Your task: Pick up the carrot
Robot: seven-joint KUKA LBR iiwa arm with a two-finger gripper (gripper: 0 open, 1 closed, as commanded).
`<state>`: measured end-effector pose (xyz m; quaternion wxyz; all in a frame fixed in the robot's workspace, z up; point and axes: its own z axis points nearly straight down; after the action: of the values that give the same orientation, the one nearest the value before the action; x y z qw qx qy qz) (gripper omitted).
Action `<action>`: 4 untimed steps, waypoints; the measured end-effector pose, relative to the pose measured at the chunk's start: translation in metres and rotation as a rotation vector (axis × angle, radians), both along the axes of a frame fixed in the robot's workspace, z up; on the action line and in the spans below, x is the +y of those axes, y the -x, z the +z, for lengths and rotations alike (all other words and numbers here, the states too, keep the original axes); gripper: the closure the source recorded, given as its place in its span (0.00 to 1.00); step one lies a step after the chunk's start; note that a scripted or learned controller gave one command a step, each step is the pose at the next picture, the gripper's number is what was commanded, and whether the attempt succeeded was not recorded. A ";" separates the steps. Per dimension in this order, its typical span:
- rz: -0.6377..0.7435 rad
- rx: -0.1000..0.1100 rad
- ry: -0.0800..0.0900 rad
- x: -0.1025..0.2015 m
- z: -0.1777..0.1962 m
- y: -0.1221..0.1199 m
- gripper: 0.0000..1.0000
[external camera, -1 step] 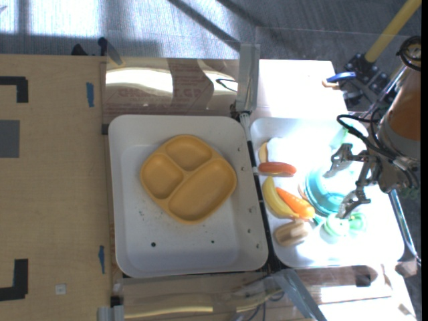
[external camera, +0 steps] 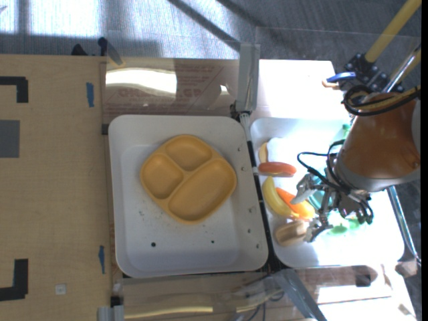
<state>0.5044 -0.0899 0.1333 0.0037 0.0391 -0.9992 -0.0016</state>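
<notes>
The carrot (external camera: 292,200) is a small orange piece lying in the right bin (external camera: 314,129), across the lower part of a yellow banana (external camera: 275,196). My gripper (external camera: 309,209) hangs just right of it, its fingers spread, one near the carrot's upper end and one lower, near a tan food piece (external camera: 290,233). Nothing sits between the fingers. The arm's grey and orange wrist (external camera: 381,146) covers the bin's right half.
A red sausage-like piece (external camera: 277,168) lies above the banana. Something green (external camera: 348,225) shows beneath the wrist. The left bin (external camera: 127,199) holds a yellow three-compartment plate (external camera: 188,178). Cables loop around the wrist. Cardboard lies to the left.
</notes>
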 end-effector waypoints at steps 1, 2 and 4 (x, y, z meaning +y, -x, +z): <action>-0.050 -0.027 0.003 -0.003 -0.038 -0.027 0.00; -0.036 -0.038 0.006 -0.007 -0.036 0.011 0.00; -0.211 -0.018 -0.001 0.096 0.054 0.022 0.00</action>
<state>0.4824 0.0057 0.1874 -0.0055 -0.0661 -0.9978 -0.0019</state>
